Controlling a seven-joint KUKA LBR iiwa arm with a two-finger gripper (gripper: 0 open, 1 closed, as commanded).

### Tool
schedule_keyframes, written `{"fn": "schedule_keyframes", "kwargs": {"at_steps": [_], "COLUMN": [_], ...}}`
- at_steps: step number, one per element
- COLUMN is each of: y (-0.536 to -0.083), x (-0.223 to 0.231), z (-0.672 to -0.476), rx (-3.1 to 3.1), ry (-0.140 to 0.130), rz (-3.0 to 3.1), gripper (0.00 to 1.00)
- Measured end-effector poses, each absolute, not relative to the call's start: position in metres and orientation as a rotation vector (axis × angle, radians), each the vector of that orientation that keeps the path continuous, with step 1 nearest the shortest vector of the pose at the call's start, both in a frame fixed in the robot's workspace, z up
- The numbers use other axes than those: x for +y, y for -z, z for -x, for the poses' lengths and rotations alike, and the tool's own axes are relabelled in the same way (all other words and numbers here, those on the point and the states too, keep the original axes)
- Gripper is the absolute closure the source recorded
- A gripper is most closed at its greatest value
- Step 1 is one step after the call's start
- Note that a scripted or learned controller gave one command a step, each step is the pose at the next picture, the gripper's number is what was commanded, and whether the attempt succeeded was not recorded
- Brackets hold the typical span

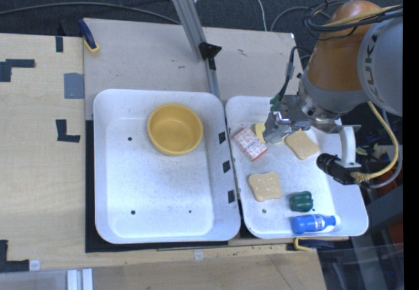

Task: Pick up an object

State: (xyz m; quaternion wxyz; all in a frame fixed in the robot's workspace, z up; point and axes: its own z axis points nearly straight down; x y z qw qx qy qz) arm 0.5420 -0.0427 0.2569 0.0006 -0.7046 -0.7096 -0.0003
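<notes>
My gripper hangs low over the upper part of the right bin, reaching in from the right. Just left of it lies a small red-and-white box, and a yellow piece peeks out beside the fingers. A tan toast-like slice lies just right of the gripper. Nearer the front lie a second tan slice, a dark green pepper-like object and a blue bottle on its side. I see nothing clearly held.
The left bin holds a yellow bowl near its back. A slanted metal pole stands behind the bins. Cables and a black fitting hang off the arm at the right bin's right side.
</notes>
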Motion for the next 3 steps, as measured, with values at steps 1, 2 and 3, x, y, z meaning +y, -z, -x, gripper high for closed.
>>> {"fn": "schedule_keyframes", "kwargs": {"at_steps": [1,2,3], "y": [-0.255,-0.242,-0.23], "x": [-0.001,0.049,0.1], "z": [-0.556,-0.581,-0.588], "rx": [-2.227,-2.227,-2.227], "ry": [-0.001,-0.001,-0.002], "rz": [2.214,2.214,2.213], "gripper": [1.0,1.0,1.0]}}
